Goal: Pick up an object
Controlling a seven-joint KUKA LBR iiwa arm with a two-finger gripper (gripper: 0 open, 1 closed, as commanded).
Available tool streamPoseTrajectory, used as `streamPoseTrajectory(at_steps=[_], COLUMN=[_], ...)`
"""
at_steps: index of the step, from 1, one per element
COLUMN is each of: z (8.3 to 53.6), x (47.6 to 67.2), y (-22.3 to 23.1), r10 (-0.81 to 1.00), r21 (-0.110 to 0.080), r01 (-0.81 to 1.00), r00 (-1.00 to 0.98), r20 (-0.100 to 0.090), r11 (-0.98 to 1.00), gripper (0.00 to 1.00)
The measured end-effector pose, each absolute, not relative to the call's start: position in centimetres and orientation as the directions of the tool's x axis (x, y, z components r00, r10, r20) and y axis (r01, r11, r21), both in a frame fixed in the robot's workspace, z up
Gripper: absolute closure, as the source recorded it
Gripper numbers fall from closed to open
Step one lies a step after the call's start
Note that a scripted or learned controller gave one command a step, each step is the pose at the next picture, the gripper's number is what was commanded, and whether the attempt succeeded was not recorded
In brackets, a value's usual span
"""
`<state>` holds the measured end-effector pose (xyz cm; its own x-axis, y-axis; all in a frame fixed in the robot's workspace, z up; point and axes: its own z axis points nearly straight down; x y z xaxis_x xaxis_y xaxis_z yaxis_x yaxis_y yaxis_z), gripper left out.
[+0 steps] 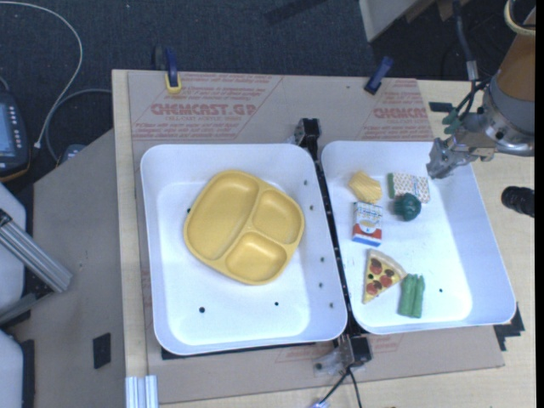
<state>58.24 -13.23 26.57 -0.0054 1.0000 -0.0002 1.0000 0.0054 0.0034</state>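
Note:
The right bin (480,262) holds several toy foods: a yellow chunk (365,185), a small red-and-white carton (367,223), a dark green ball (407,206), a patterned packet (411,184), a pizza slice (380,275) and a green pickle-like piece (411,296). My gripper (443,161) hangs over the bin's far right part, just right of the patterned packet and above the green ball. Nothing shows between its fingers. The arm comes in from the upper right.
The left bin (170,304) carries a yellow three-section plate (244,225). A black clamp strip (327,219) runs between the two bins. Both bins rest on a cardboard sheet (255,104) held by clips at the back edge.

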Motion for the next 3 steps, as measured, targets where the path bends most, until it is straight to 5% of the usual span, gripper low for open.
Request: streamPoseTrajectory(at_steps=[3], z=[23.7], x=[61.8], y=[3.7], r10=[1.000], r21=[0.003], r01=[1.000], r00=[-0.005], r20=[0.001], r11=[0.005], gripper=[1.00])
